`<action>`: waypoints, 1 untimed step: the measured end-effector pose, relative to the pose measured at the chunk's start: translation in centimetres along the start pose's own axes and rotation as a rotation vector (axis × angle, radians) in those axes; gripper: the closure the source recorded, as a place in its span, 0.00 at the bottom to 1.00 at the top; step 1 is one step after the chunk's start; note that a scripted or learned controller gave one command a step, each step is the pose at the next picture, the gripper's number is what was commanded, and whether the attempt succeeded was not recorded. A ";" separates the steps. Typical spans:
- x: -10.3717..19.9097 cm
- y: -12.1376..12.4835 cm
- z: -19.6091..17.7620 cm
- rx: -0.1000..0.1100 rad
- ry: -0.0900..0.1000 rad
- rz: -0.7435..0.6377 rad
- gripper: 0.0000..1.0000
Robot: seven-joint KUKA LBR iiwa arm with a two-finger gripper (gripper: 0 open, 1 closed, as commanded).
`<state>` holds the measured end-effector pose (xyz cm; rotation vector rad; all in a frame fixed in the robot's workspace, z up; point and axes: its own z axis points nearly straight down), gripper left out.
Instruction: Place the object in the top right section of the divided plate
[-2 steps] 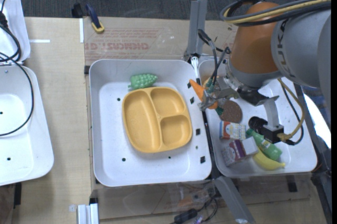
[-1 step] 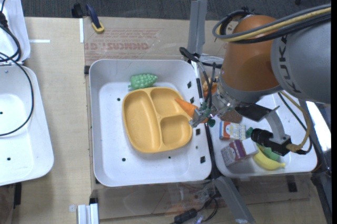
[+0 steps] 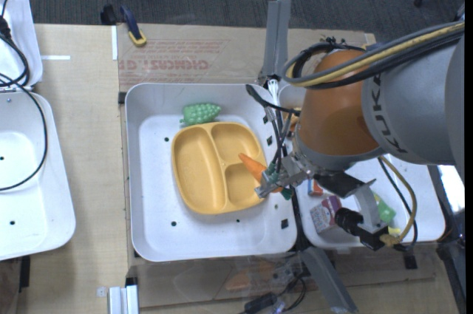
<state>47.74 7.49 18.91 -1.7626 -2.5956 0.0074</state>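
Observation:
A yellow divided plate (image 3: 194, 171) lies in the left white bin (image 3: 151, 231), with one long section on its left and two smaller sections on its right. An orange toy carrot (image 3: 251, 163) lies slanted across the plate's right side, over the ridge between the two small sections. Its lower right end reaches my gripper (image 3: 270, 183). The gripper hangs low over the plate's right rim, and the arm's wrist and cables cover much of it. A green bumpy toy (image 3: 200, 113) rests on the bin floor just beyond the plate's far edge.
The right bin (image 3: 425, 227) is mostly hidden under the arm and holds a small printed packet (image 3: 323, 216) and a green and yellow item (image 3: 384, 213). A grey post (image 3: 276, 39) stands behind the bins. Another white tray (image 3: 37, 179) with a black cable sits at far left.

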 end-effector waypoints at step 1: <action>0.0 0.0 0.0 0.000 0.000 0.001 0.00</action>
